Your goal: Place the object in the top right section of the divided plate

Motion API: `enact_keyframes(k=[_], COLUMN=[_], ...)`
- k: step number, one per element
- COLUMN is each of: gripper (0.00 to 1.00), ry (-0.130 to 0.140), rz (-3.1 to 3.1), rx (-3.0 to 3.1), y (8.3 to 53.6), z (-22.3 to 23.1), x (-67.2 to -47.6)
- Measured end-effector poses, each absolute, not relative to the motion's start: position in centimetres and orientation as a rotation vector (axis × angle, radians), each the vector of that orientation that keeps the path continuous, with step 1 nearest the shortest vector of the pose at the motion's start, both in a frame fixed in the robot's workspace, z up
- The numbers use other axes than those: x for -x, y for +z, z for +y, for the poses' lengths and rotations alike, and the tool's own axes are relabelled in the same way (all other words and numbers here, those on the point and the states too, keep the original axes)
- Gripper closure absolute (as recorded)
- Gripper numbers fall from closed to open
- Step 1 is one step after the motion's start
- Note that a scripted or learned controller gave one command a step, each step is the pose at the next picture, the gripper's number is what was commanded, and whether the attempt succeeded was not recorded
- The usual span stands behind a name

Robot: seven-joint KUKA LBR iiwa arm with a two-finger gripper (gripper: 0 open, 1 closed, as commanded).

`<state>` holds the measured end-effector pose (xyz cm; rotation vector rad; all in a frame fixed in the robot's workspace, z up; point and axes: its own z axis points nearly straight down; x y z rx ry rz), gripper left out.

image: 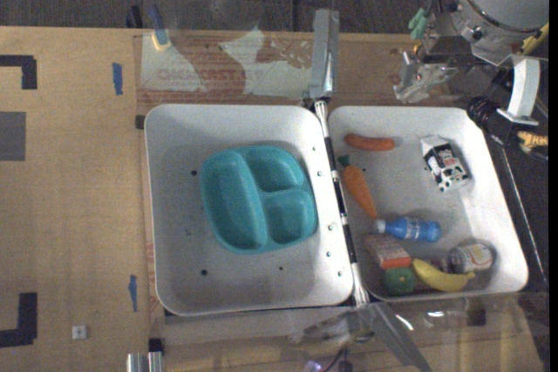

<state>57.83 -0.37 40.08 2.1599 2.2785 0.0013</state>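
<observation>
Camera view, tool (418, 83) above bin (497, 187), teal plate (259, 198)

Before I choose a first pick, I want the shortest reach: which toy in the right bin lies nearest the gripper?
The red-orange sausage, lying flat at the right bin's far edge, just below the gripper. The carrot and milk carton lie farther off.

Grey arm (501, 9), orange band, silver metal gripper (417, 81), green connectors, black cables
</observation>
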Motion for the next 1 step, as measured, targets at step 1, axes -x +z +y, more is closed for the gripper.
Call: enact_keyframes(k=[1], gripper=[1.0], ry=[0.002], rz=[2.351], rx=[-2.08], y=[39.59], z=[8.63], x=[-66.66])
